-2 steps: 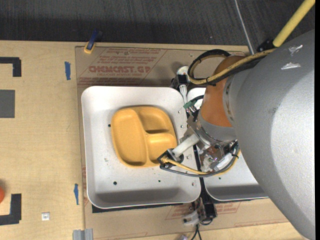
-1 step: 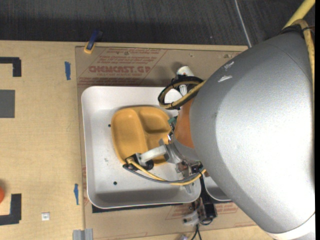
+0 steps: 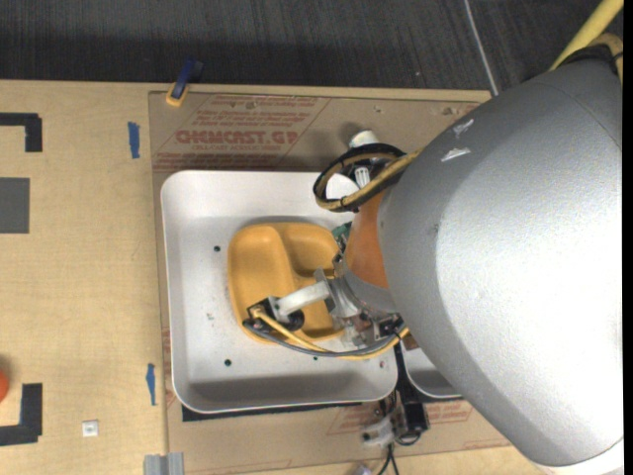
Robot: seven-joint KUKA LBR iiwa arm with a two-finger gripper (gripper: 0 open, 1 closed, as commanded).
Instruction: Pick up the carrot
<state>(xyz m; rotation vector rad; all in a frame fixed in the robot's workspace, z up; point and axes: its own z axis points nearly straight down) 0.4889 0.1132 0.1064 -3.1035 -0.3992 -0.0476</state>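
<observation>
hand (image 3: pixel 341 310): low over the middle of the left bin, mostly covered by the arm; whether it is apart, together or clamped on anything cannot be told.
carrot: cannot tell where it lies; the space under and right of the hand is hidden.
arm (image 3: pixel 514 265): grey bulk right of the hand, cut off by the frame edges.
orange band (image 3: pixel 364 250): just up-right of the hand, half covered.
yellow thing (image 3: pixel 262 255): mustard, rounded, dish-like, left of and beneath the hand; its right part is covered, its kind unclear.
left bin (image 3: pixel 188 265): white, around the hand; its right rim is hidden.
right bin (image 3: pixel 435 382): a sliver of corner below-right of the hand.
cardboard sheet (image 3: pixel 237 132): under the bins; its red print is too blurred to read.
worktop (image 3: pixel 79 265): well left of the hand.
orange-red spot (image 3: pixel 2 386): far left of the hand, cut by the frame edge; too little to name.
</observation>
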